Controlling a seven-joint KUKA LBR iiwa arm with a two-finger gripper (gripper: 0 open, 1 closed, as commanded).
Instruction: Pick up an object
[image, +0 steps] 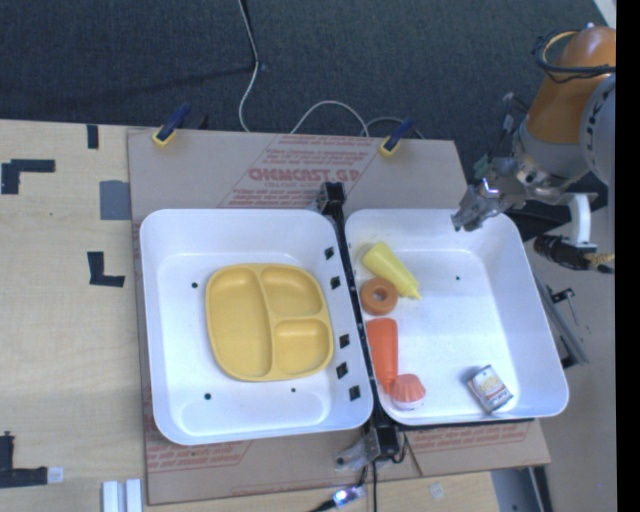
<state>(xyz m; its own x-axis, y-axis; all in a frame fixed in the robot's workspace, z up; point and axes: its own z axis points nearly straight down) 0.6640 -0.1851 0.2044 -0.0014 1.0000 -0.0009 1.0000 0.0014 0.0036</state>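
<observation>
The right bin (520, 300) holds a yellow cone-shaped piece (390, 268), an orange ring (379, 296), an orange carrot-like cylinder (383, 352), a pink and white round piece (407, 391) and a small can (490, 388) near the front right corner. In the left bin (165, 300) lies a yellow divided plate (269, 320). My gripper (472, 215) hangs over the right bin's far right corner, well away from all the objects, with nothing seen between its fingers.
Both bins rest on a cardboard sheet (290, 170) held by two blue and yellow clamps (172, 124) at the back. A white cable (300, 110) loops behind. A black divider (345, 300) runs between the bins.
</observation>
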